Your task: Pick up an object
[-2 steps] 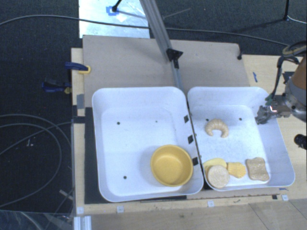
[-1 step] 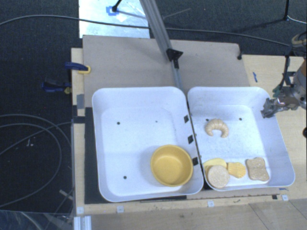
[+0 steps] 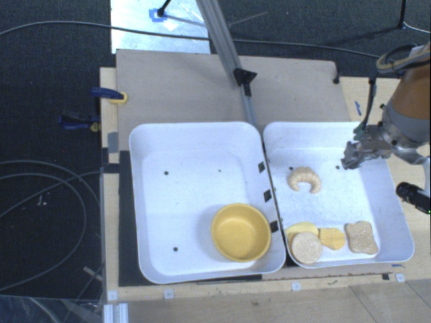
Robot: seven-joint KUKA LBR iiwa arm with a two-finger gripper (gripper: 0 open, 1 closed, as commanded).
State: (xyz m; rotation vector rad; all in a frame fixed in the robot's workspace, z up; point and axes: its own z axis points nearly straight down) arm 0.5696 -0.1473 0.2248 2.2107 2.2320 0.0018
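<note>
1. Two shallow white bins are seen side by side on the surface (image 3: 202, 86).
2. In the left bin (image 3: 155, 180), a yellow bowl (image 3: 241, 232) is found near the front right corner.
3. In the right bin (image 3: 377, 200), a croissant (image 3: 304, 179) is seen towards the middle.
4. Along the front edge of the right bin, a round biscuit (image 3: 306, 247), a yellow piece (image 3: 331, 238) and a slice of bread (image 3: 361, 237) are lined up.
5. The gripper (image 3: 355, 155) is positioned over the right bin's back right part, apart from the croissant; how far the fingers are open cannot be told, and nothing is seen held.
</note>
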